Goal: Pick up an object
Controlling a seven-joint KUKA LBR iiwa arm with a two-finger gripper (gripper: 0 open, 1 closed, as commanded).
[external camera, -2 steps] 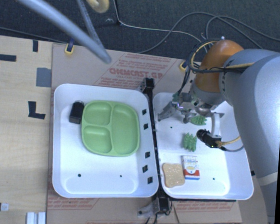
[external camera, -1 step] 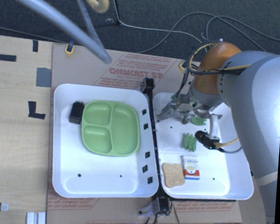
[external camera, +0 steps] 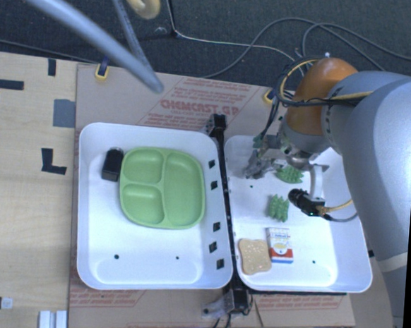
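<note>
On the left, the wooden surface carries several black tape marks, and a brown cardboard sheet lies under both bins. Red printing runs across the cardboard at about 12 o'clock from the left bin; the letters are too blurred to read with any confidence.

The left bin holds a light green divided plate with three compartments, lying flat in the upper half of the bin. Touching the plate's 9 o'clock edge is a small black block. A row of black clips runs down the seam between the two bins.

The right bin holds four things. At about 6 o'clock in it lies a tan slice like a piece of toast, and just beside it at 3 o'clock lies a small white carton with red and blue print, too small to read. Above them, near the bin's middle, lies a green leafy toy piece. A second green leafy piece lies at 12 o'clock from the first, just beside the hand.

The hand reaches down into the upper left part of the right bin, its grey fingers low near the bin floor. I cannot tell how wide the fingers stand, and nothing shows between them. The arm's orange band sits above it, with cables looping round the wrist.
</note>
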